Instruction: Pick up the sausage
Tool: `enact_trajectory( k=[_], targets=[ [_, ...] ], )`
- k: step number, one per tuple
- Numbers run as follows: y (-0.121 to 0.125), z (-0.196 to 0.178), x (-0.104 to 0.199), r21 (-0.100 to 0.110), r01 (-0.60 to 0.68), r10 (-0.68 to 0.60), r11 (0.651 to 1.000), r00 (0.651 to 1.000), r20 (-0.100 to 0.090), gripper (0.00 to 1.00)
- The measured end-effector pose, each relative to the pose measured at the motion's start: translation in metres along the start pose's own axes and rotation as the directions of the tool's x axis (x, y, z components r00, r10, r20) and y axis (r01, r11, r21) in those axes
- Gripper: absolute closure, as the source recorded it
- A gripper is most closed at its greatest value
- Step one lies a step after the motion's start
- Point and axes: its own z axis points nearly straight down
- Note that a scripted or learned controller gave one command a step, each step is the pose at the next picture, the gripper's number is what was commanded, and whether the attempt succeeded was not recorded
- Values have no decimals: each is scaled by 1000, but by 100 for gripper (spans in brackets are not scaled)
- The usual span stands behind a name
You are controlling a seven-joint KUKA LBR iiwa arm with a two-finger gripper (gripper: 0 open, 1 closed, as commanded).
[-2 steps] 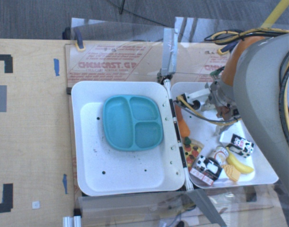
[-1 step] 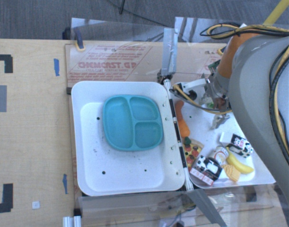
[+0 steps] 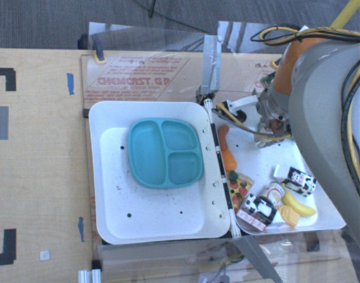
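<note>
Orange sausage in right bin, hand just beside, to its right, grip state unclear

Your robot has a big, round, smooth grey metal arm. You can see a bright orange band near its wrist. Yellow and black cables loop over the top. Its small silver wrist part has thin wires and looks shiny.
</note>
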Motion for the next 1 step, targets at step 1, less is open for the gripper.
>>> enact_trajectory(
  k=[1],
  targets=[
    [0, 0, 0, 0, 0, 0, 1000, 1000, 1, 0]
  ],
)
